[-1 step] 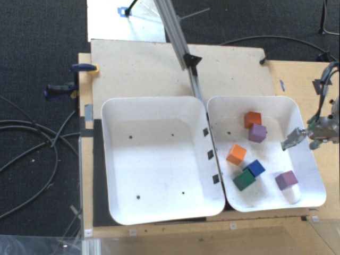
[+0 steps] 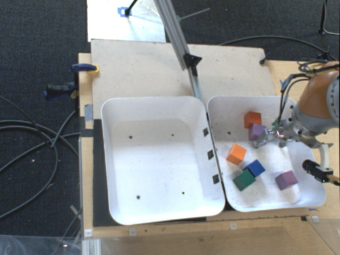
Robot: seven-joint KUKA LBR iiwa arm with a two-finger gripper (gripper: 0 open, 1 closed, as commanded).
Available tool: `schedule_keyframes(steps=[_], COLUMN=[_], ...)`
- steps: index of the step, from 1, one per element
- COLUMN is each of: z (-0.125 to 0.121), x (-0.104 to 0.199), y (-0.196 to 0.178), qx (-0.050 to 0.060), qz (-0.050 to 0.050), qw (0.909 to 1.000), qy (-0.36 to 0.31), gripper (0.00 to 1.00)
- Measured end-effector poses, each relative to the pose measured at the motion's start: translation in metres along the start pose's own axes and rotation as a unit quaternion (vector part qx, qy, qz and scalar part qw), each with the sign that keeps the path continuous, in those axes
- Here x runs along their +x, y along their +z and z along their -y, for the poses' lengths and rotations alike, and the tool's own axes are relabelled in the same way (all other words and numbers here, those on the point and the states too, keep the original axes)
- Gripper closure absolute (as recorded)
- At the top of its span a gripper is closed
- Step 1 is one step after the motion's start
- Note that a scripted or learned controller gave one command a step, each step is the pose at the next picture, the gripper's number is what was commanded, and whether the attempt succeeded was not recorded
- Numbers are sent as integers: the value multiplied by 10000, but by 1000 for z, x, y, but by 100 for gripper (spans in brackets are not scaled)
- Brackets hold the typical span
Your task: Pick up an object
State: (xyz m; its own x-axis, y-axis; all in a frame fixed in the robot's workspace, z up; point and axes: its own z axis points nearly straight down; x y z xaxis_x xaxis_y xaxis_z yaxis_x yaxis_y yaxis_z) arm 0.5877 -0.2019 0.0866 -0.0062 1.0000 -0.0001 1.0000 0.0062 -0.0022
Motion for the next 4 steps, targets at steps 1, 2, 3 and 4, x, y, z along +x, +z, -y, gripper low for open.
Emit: schedule_keyframes(steps=[1,2,3,4], z=[-49,-49,-88,-83], x=[-7,-6,5,15], y=[1,1,-2,1], qx=[581,541,439,396], qz=[-63,-57,20,-92], qw=[9983,9985,9990,9992], qy=[-47,15,-18,-5], gripper=[0,0,0,0])
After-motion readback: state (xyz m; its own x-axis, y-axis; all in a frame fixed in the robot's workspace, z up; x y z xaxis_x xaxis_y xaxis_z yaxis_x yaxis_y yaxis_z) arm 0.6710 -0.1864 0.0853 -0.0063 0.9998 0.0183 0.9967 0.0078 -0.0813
